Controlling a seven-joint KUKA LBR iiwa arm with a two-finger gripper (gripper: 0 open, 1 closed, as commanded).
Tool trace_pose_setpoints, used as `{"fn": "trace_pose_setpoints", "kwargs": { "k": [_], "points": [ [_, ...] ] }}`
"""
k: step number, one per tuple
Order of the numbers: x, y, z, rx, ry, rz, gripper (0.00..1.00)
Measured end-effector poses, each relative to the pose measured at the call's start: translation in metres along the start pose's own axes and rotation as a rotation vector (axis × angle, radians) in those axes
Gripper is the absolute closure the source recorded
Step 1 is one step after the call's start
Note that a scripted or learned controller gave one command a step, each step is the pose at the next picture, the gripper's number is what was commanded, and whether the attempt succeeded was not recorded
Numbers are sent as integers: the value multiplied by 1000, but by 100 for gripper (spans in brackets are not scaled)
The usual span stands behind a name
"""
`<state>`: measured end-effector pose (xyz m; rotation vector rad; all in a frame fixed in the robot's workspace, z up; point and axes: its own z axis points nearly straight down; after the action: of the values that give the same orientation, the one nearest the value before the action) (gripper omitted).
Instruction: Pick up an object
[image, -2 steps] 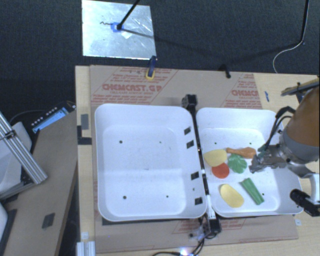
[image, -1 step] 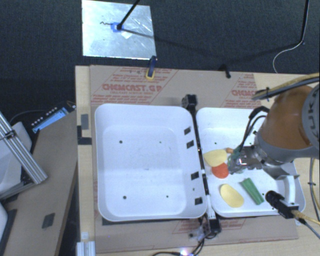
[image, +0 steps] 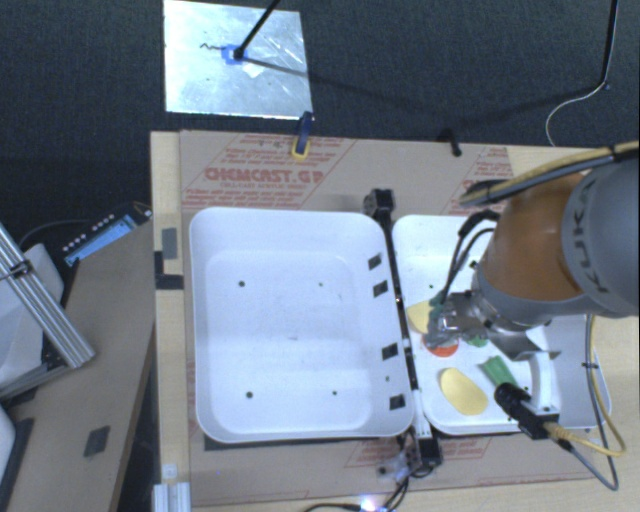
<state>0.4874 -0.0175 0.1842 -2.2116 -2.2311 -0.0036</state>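
Camera view: tool (image: 443, 325) low in right bin (image: 420, 240), red object (image: 441, 348) directly beneath, grip state indiscernible.

Two white bins (image: 290, 225), two yellow pieces (image: 463, 390), one green piece (image: 497, 370), one orange piece (image: 441, 349).

Open room was offered by the left bin (image: 290, 320), its floor bare from wall to wall. The right bin (image: 425, 240) was crowded: the arm (image: 550, 250) overhung most of it, and a yellow piece (image: 463, 391) (beside a green one (image: 497, 371)) was left exposed.
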Motion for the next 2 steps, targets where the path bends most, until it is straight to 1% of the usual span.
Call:
{"fn": "trace_pose_setpoints", "kwargs": {
  "k": [1, 2],
  "points": [
    [57, 63, 0, -5, 0, -2, 100],
    [100, 31, 1, 3, 0, 0, 100]
  ]
}}
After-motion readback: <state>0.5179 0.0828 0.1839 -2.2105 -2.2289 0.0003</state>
